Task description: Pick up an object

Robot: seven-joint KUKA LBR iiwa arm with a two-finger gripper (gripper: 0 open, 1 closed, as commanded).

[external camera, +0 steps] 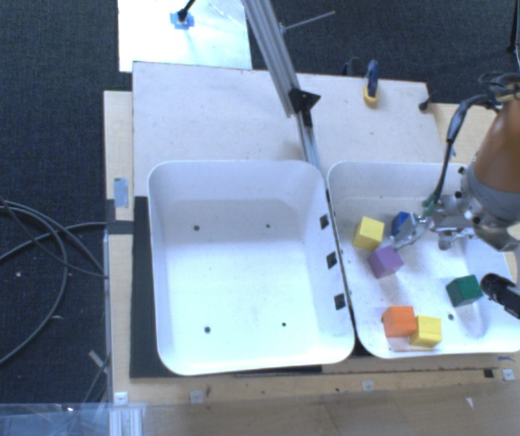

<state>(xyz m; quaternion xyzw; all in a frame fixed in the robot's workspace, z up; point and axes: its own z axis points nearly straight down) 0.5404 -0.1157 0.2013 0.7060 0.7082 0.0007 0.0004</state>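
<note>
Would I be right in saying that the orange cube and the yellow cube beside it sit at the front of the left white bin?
Not quite: the camera view shows the orange cube and the adjoining yellow cube at the front of the right white bin, not the left one. The rest of your statement holds.

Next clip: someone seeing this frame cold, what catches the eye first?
The orange-banded arm coming in from the right over the right bin, its gripper low beside a blue block. Around it lie bright blocks: yellow, purple, green, and orange touching another yellow near the front rim.
</note>
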